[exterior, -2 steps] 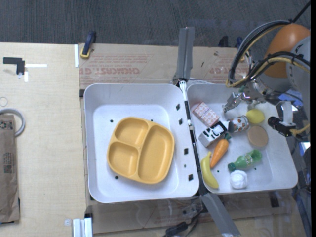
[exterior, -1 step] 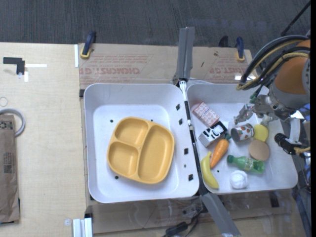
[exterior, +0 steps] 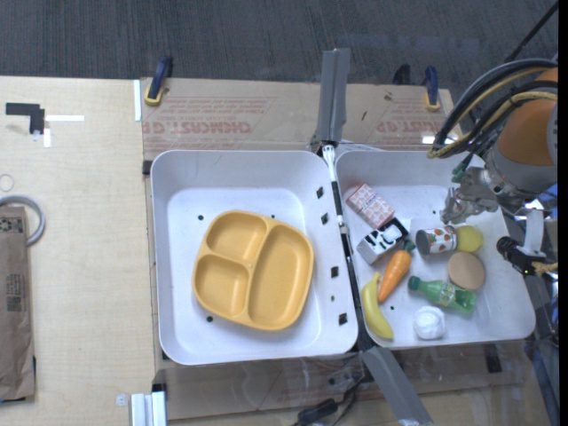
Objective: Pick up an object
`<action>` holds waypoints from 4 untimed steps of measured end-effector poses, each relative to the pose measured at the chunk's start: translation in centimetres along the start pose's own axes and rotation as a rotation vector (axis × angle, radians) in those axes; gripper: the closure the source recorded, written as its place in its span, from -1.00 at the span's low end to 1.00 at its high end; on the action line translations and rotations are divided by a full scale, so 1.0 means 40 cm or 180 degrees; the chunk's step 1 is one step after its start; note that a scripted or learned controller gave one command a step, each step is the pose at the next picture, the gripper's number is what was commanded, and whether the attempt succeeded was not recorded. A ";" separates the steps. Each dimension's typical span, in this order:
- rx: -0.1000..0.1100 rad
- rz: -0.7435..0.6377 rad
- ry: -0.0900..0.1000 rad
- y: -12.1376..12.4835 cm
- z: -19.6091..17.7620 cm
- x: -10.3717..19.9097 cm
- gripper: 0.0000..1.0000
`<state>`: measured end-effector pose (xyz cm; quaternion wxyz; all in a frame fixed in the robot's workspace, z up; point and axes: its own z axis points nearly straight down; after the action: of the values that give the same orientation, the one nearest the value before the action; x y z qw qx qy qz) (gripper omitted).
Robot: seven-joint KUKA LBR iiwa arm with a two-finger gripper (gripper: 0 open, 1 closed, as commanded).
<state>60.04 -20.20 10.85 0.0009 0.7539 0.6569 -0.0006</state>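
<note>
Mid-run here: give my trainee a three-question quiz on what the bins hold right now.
1. True or false: the yellow divided tray lies in the right bin.
2. Which item touches the banana's upper end? A) carrot B) green bottle C) white ball
3. Fill in: the pincer hovers above the small ____.

Key: 1 false, it lies in the left bin; 2 A; 3 can.

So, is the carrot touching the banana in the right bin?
Touching. The camera view shows the carrot's narrow tip resting against the banana's upper part, with no bin floor visible between them.
</note>
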 end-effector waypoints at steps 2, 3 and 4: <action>0.0013 0.1488 -0.0004 -0.150 -0.535 0.003 1.00; 0.0023 0.1480 -0.0015 -0.149 -0.554 0.002 1.00; 0.0018 0.1788 -0.0005 -0.095 -0.520 0.227 1.00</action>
<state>57.52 -10.63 31.64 -0.0005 0.9065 0.4223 -0.0028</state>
